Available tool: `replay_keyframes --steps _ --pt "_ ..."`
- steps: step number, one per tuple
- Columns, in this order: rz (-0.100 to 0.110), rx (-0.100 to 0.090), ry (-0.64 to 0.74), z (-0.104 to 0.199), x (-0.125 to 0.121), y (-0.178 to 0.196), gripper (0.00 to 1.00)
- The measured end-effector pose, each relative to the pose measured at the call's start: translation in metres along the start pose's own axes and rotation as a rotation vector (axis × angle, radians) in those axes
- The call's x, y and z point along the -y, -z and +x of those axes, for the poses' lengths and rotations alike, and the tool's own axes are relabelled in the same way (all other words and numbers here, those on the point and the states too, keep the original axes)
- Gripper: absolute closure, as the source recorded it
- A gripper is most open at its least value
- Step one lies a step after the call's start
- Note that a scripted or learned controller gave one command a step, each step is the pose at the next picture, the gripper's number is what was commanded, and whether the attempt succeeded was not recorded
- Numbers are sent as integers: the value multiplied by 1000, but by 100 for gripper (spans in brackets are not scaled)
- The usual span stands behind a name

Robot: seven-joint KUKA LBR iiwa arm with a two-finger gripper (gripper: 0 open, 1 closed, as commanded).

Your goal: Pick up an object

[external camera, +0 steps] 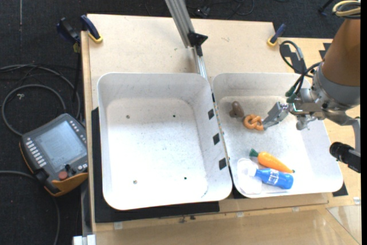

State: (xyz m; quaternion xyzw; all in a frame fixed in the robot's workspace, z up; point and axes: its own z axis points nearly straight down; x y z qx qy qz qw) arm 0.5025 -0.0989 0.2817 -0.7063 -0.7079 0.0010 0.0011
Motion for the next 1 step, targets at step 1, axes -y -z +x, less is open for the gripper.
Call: replay_keyframes --steps 1 --pt "-3 0 -2 0 0 2 0"
